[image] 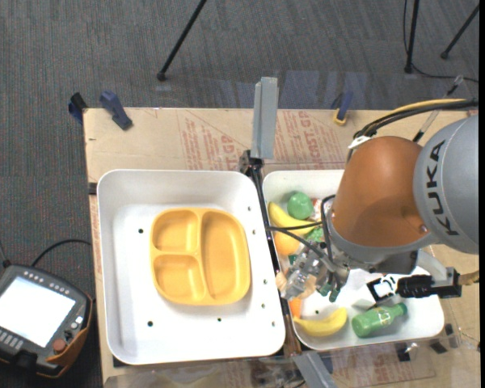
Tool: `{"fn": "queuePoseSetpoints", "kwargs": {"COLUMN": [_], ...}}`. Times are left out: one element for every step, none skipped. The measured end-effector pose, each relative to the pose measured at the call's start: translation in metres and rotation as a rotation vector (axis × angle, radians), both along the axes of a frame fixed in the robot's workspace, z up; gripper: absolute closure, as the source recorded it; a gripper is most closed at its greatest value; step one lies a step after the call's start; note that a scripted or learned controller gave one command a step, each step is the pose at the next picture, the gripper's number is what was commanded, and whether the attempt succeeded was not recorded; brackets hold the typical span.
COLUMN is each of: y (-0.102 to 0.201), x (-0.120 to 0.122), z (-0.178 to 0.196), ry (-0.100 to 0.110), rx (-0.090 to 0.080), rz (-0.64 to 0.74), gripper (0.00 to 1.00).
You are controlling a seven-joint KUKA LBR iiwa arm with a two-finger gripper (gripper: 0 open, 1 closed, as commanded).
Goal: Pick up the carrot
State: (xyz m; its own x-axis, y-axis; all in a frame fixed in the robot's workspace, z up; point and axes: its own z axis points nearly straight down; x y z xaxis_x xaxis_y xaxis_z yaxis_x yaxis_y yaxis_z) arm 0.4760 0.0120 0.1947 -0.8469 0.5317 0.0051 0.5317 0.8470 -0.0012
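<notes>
The arm reaches in from the right over the right bin (432, 318), its orange band and grey wrist covering much of that bin. My gripper (309, 276) is low over the bin's left side, near the wall between the two bins. A small orange piece, which looks like the carrot (296, 306), shows just below the gripper, partly hidden by it. Whether the gripper touches it cannot be made out.
In the right bin lie a yellow banana (284, 216) and a green item (300, 205) at the back, another banana (322, 322) and a green bottle (379, 318) at the front. The left bin (121, 217) holds a yellow divided plate (200, 255).
</notes>
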Motion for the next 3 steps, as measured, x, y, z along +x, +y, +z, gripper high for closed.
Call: {"fn": "queuePoseSetpoints", "kwargs": {"y": [-0.006, -0.061, -0.029], "x": [0.001, 0.036, 0.023], "z": [0.050, 0.117, -0.013], "ry": [-0.007, -0.010, 0.005], "rx": [0.000, -0.001, 0.007], "rz": [0.419, 0.695, 0.752], "gripper": [1.00, 1.00, 1.00]}}
